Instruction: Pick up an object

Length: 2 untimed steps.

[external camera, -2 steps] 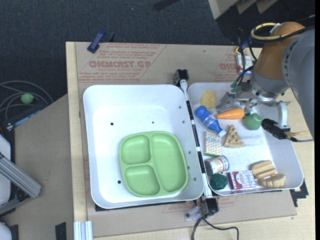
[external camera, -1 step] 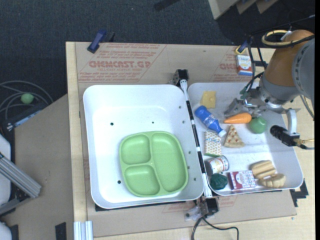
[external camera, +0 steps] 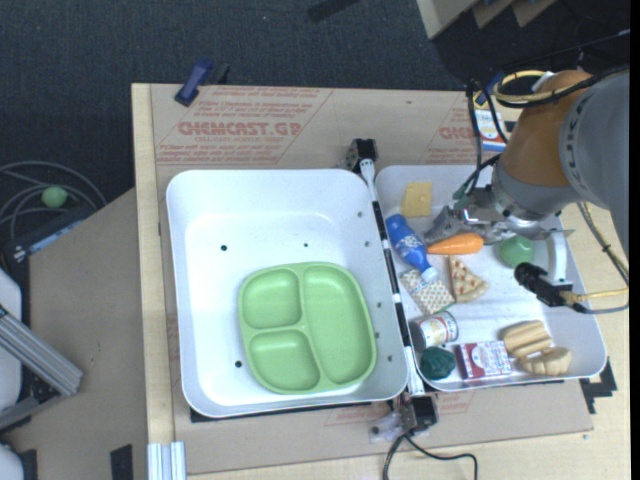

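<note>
While the arm (external camera: 560, 138) reaches over the right bin (external camera: 590, 343), its gripper (external camera: 468, 230) sits at the orange carrot (external camera: 456, 245); finger opening apparently obscured, cannot tell. Green divided plate (external camera: 303, 325) lies in left bin (external camera: 200, 268).

Both white bins (external camera: 200, 268) smooth moulded plastic, slight sheen. Green divided plate (external camera: 305, 326) matt plastic, smooth. Bench top (external camera: 250, 128) brown protective paper with red print, matt. Carrot (external camera: 460, 244) glossy orange plastic. Blue bottle (external camera: 408, 242) shiny plastic. Pizza slice (external camera: 466, 280) and bread pieces (external camera: 535, 346) look like matt toy plastic. Small can (external camera: 437, 328) with paper-like label, metal-looking rim. Red-and-white packet (external camera: 485, 360) glossy. Arm wrist (external camera: 545, 148) satin orange band over smooth grey casing. Floor (external camera: 100, 28) dark, rough carpet texture
</note>
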Each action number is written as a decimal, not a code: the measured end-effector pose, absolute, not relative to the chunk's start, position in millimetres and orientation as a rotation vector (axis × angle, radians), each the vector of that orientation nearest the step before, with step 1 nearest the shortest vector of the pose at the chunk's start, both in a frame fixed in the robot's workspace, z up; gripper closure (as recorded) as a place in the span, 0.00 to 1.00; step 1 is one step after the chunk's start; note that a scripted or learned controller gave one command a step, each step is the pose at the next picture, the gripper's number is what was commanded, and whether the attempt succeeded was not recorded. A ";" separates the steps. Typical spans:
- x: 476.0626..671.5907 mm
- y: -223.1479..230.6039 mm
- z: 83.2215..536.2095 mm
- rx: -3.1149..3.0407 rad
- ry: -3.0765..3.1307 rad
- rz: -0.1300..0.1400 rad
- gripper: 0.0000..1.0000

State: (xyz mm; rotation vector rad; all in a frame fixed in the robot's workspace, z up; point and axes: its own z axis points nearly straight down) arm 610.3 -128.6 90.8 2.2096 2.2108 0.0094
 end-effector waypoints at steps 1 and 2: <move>612.1 -130.4 103.0 2.204 2.204 0.013 1.00; 611.8 -130.3 102.6 2.205 2.205 0.012 0.00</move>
